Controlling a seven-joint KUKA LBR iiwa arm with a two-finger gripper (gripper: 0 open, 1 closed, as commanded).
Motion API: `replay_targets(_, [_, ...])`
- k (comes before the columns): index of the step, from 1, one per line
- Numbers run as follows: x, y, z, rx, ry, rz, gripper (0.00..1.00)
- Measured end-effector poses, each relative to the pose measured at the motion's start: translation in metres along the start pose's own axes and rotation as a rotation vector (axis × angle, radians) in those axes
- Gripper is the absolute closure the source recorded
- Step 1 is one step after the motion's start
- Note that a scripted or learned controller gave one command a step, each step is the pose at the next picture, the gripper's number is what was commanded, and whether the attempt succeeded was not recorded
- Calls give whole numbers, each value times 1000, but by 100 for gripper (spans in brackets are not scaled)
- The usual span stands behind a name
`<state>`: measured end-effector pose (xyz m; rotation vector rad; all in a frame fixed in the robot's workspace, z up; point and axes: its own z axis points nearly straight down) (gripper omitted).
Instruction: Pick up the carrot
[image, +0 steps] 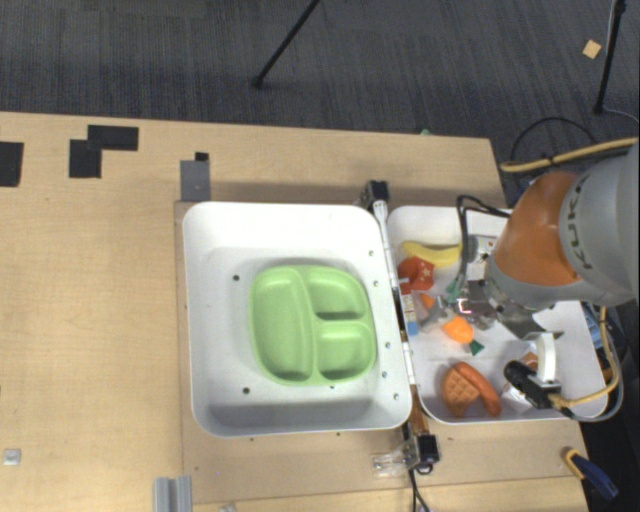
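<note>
The carrot (458, 330) is a small orange piece with a green end, lying in the middle of the right bin (575, 318). My gripper (468, 303) hangs just above and behind it, low in the bin, with the orange wrist band (530, 240) up and to its right. The gripper's body hides part of the spot where it meets the carrot, so contact cannot be judged.
In the right bin lie a yellow banana (432, 249) at the back, a red toy (415, 272) by the left wall, and a waffle (462, 385) with a sausage (485, 392) at the front. The left bin (215, 300) holds a green divided plate (312, 322).
</note>
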<state>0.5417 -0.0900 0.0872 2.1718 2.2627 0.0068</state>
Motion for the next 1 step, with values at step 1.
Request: replay_targets(1, [1,2,-11,-5,1,-2,100])
